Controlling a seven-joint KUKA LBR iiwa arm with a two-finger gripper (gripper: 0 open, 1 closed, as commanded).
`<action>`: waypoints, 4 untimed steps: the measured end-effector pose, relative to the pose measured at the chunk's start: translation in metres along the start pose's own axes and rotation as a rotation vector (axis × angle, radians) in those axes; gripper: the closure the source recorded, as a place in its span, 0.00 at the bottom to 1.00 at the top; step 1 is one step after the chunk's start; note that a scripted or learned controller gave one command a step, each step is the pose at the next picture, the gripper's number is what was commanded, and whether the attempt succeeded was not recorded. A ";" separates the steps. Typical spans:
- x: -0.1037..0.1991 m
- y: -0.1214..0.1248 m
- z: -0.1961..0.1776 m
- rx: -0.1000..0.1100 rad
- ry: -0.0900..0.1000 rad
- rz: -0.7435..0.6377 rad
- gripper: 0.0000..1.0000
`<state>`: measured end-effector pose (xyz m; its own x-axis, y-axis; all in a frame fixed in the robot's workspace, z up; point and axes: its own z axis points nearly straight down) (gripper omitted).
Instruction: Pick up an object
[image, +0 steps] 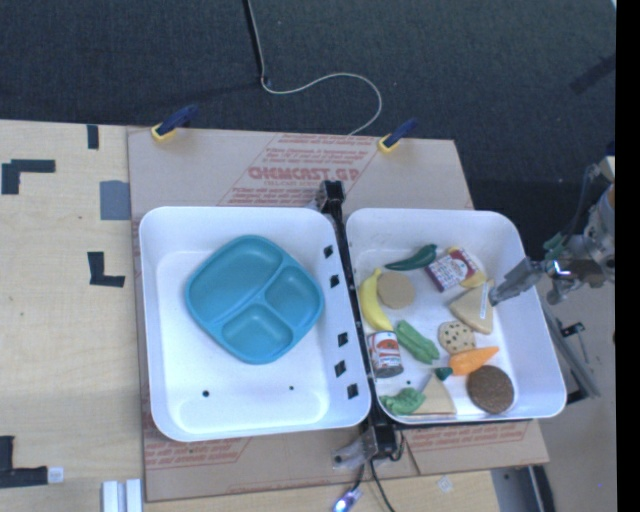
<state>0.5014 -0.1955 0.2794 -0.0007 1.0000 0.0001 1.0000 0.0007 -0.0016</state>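
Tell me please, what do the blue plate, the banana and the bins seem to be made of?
Plate: probably moulded plastic; even turquoise colour, soft sheen, rounded compartments.
Banana: likely toy plastic; flat uniform yellow, smooth surface.
Bins: seem thin glossy white plastic; rounded corners, light glare on the walls. The material cannot be confirmed by look alone.

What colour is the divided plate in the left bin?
Light blue, all over; the plate shows plainly in the camera view.
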 end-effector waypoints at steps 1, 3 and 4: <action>0.001 0.000 -0.010 0.000 0.000 -0.001 1.00; 0.045 -0.018 0.065 0.001 0.000 -0.001 1.00; 0.046 -0.018 0.055 0.002 0.000 -0.002 1.00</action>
<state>0.4834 -0.1496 0.2243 -0.0027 1.0000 0.0006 1.0000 0.0027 -0.0039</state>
